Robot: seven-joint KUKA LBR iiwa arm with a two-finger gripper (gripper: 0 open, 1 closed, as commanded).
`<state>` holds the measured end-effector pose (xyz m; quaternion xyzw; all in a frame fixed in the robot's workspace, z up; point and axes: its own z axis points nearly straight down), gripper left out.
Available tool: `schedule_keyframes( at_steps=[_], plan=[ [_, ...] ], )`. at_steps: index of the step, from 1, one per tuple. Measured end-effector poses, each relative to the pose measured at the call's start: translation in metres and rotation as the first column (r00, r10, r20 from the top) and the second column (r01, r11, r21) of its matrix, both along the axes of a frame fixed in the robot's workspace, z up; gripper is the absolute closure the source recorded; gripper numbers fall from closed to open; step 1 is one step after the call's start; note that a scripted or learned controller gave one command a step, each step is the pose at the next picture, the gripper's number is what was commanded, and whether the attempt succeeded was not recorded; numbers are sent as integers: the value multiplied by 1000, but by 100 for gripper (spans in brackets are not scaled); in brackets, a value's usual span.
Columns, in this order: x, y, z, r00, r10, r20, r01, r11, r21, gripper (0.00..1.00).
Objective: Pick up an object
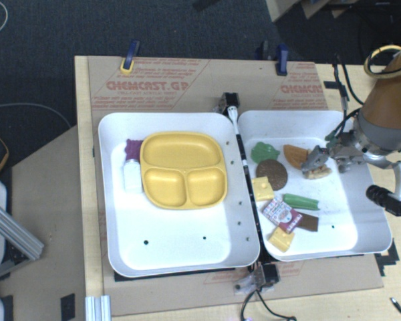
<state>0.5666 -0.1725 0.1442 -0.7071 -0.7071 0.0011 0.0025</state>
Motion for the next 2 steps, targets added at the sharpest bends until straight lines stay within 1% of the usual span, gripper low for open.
schedule_keyframes(
  at_steps=[1, 2],
  plan=[
    [-1, 1, -54, 1000, 0, -2, 0, 1000, 1, 0],
    [1, 0, -39, 1000, -1, 6, 1, 1000, -2, 100]
  ],
)
